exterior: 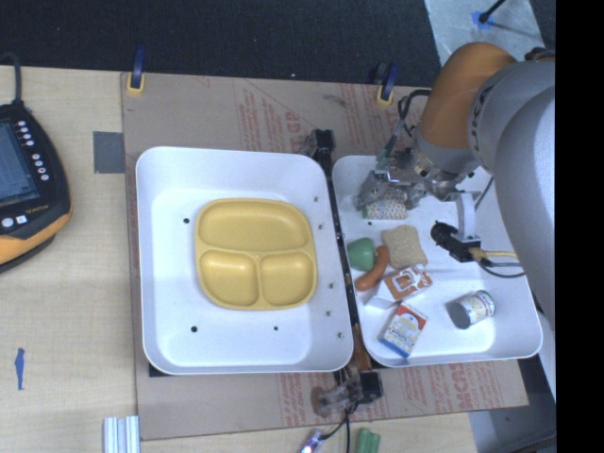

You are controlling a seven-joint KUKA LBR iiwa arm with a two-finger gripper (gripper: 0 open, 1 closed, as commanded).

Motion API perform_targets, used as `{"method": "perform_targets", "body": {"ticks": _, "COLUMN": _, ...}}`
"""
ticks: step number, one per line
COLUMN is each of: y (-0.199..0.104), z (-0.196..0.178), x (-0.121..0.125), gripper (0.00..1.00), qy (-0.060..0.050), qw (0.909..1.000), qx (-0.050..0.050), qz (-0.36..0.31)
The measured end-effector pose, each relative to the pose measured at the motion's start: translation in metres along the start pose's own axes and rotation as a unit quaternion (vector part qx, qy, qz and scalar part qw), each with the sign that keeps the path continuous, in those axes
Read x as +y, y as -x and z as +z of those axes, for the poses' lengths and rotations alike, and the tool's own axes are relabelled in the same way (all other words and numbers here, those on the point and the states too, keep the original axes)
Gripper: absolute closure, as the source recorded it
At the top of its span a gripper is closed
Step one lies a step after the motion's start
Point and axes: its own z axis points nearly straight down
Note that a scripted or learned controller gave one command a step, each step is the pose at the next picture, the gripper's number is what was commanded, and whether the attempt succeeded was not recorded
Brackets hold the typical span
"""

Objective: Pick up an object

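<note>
End effector low in right bin

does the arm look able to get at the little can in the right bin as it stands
Probably yes. The can lies on its side, apart from the other items, with nothing over it. The tool sits at that bin's far end.

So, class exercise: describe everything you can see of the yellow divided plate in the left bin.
The yellow divided plate is pale matte yellow and looks like plastic, a rounded rectangle with soft corners. Raised ridges split it into three compartments: one wide section along the far side and two smaller ones side by side nearer the camera. It lies flat and right way up near the middle of the left bin, resting on the bin's floor. Nothing lies in it and nothing else touches it; the arm and the small objects are over the other bin.
</note>
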Motion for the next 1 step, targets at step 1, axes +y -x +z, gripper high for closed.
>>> {"method": "perform_targets", "body": {"ticks": 1, "y": 0.0219, "z": 0.0003, "x": -0.0001, "gripper": 0.00, "qy": 0.000, "qw": 1.0000, "qx": 0.000, "qz": 0.001}}
